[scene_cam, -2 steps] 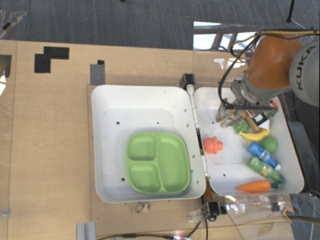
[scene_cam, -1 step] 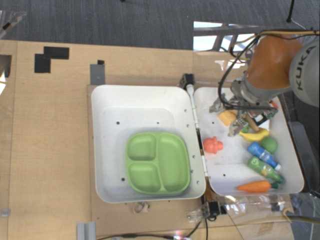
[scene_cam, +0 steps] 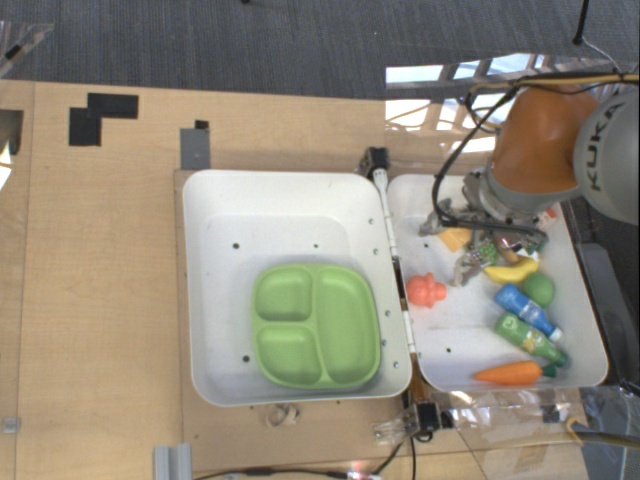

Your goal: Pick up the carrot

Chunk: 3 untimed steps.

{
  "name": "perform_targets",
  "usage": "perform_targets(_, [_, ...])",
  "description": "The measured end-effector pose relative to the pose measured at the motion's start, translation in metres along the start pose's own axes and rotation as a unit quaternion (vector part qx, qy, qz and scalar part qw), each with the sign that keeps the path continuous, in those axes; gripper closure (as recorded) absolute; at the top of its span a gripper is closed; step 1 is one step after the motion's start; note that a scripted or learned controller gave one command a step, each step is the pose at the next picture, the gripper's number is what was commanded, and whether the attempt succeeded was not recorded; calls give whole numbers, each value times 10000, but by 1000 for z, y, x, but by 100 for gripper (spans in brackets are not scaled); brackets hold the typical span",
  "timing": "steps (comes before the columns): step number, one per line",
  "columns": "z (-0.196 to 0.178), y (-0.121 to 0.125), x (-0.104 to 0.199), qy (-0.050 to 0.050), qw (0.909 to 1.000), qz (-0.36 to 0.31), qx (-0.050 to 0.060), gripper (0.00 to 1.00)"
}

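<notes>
The carrot [scene_cam: 508, 373], orange with a green stem end, lies on its side along the front wall of the right bin [scene_cam: 440, 343]. My gripper [scene_cam: 476, 256] hangs over the back half of that bin, just above a cluster of yellow toys, well behind the carrot and apart from it. The grey arm with its orange band [scene_cam: 535, 143] comes in from the upper right. Nothing shows held at the gripper.
Between gripper and carrot lie a yellow banana [scene_cam: 512, 268], a green ball [scene_cam: 540, 288], a blue bottle [scene_cam: 525, 311] and a green bottle [scene_cam: 532, 340]. A coral toy [scene_cam: 426, 290] sits by the bin's left wall. The left bin [scene_cam: 230, 228] holds a green divided plate [scene_cam: 315, 325].
</notes>
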<state>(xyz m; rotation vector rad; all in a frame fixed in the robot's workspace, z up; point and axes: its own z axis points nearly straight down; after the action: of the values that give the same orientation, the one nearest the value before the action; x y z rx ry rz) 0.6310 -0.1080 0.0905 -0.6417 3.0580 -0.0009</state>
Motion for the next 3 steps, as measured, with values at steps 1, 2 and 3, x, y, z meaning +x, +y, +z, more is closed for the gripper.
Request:
perform_targets(1, [1, 22, 4, 12, 9929, 1192, 8, 0])
perform_targets(2, [2, 18, -11, 10, 9686, 2488, 13, 0])
perform_targets(3, [-10, -71, 36, 27, 9896, 1435, 16, 0])
